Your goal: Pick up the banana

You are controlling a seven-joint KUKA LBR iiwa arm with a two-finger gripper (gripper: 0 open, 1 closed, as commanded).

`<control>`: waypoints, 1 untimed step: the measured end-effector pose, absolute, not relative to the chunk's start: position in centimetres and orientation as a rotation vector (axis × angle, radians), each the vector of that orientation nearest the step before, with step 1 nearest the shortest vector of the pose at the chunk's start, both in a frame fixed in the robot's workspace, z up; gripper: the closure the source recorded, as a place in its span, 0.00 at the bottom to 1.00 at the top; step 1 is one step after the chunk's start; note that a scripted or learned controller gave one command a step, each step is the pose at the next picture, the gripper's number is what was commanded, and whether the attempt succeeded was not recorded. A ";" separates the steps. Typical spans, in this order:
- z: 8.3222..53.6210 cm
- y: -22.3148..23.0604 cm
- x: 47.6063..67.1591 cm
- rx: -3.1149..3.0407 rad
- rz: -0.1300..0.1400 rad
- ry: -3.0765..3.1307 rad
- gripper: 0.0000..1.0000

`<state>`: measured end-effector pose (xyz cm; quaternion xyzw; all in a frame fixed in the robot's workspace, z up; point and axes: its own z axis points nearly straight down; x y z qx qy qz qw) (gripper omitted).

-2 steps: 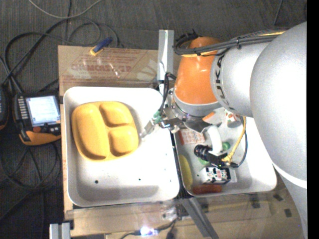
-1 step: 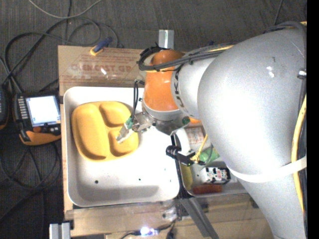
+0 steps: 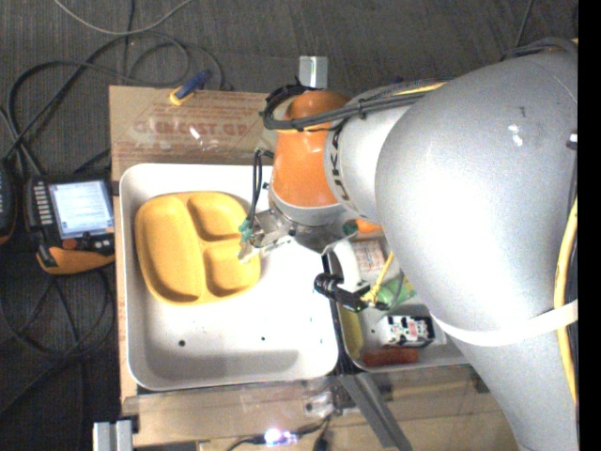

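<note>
Gripper (image 3: 252, 242), finger state unclear, hangs over yellow tray (image 3: 192, 244); banana's axis indiscernible.

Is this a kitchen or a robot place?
Probably a robot lab, not a kitchen: a big grey arm reaches over white bins on a bench, loose cables trail on the carpet, and a small screen sits alongside.

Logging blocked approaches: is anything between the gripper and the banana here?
Cannot tell, because I can't place the banana. The gripper hangs over the right edge of the yellow tray in the left bin. The arm covers most of the right bin, hiding whatever lies there.
</note>
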<state>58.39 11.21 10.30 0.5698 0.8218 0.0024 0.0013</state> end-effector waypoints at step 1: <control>14.8 14.6 60.2 2.121 -0.054 2.306 1.00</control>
